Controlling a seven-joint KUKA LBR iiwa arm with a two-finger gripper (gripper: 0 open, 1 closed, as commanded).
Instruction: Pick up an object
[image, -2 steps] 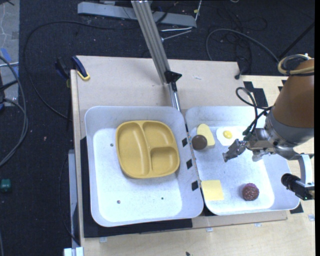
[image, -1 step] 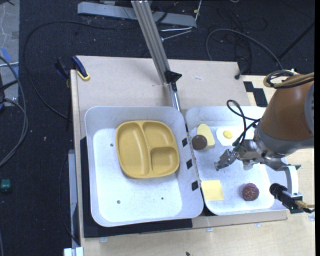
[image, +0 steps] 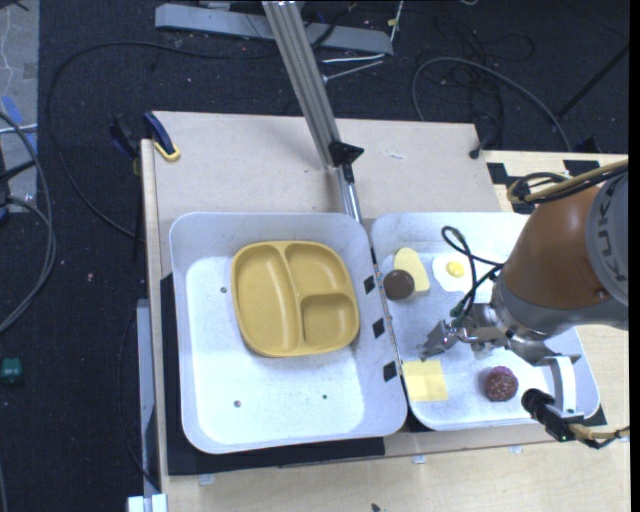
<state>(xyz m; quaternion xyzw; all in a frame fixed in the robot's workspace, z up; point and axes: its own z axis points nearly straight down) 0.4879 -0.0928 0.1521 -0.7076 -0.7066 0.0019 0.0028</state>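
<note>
Two shallow white bins side by side on a pale wooden bench. Left bin (image: 200, 400) holds a mustard-yellow plastic tray with three compartments (image: 296, 298), lying flat near the bin's upper middle, nothing in its compartments. Right bin (image: 425, 228) holds the small items: a dark brown round piece (image: 399, 285) resting against a pale yellow rounded piece (image: 410, 268) near the bin's upper left; just right of those, a white fried-egg shape with a yellow centre (image: 453, 270); a flat pale yellow square block (image: 426, 381) at the lower left by the dividing wall; a dark red bumpy ball (image: 499, 384) at the lower right. Grey arm with orange band enters from the right and sits over the right bin's middle. Metal two-finger gripper (image: 437, 343) points left, low over bare bin floor, between the brown piece above and the yellow block below, touching neither. Nothing between its tips; cannot tell whether they are apart or together. A black cable loops near the egg shape.
</note>
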